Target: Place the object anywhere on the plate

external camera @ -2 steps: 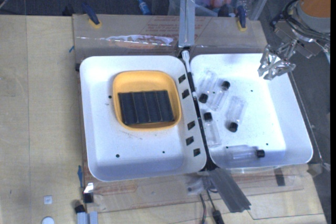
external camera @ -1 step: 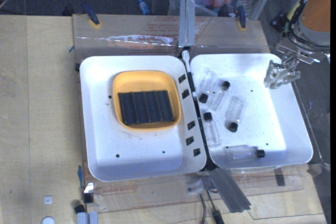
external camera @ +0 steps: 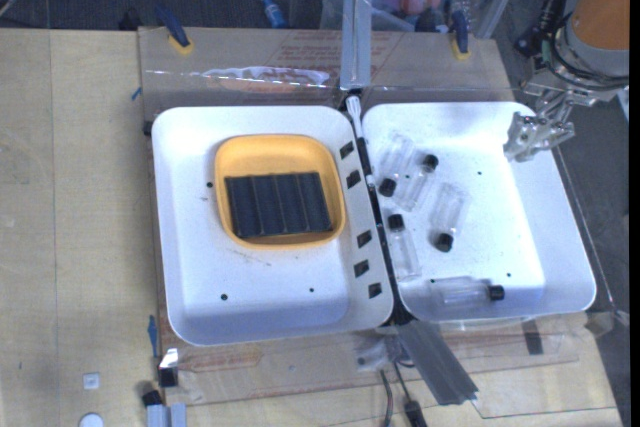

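camera view: my claw hangs over the right bin's far right edge; cannot tell its state. five clear vials lie scattered left and toward the near side of me, mixed axes. one yellow plate with dark insert sits in left bin.
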`<action>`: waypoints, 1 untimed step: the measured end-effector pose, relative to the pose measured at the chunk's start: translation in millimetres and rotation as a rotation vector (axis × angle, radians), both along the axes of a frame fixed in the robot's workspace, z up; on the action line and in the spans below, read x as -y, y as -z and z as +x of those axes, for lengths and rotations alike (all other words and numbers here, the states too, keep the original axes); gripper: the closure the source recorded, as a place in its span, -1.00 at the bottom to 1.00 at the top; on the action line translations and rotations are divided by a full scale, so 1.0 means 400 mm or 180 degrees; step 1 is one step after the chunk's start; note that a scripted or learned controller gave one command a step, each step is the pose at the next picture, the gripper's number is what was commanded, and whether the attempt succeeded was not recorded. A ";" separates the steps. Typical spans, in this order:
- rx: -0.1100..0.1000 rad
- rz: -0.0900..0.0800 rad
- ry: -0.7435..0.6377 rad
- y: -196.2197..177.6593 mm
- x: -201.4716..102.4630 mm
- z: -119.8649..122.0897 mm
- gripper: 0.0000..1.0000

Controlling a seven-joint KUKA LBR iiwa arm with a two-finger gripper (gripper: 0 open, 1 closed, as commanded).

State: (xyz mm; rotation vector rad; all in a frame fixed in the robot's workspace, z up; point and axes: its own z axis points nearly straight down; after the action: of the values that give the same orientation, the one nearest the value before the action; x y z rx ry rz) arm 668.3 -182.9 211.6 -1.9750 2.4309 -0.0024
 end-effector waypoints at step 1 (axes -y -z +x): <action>-0.0002 -0.0006 -0.0815 -0.145 -0.015 -0.001 1.00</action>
State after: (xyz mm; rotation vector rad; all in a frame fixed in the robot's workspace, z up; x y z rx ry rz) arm 668.1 -177.0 269.7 -2.2702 2.1600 -0.0020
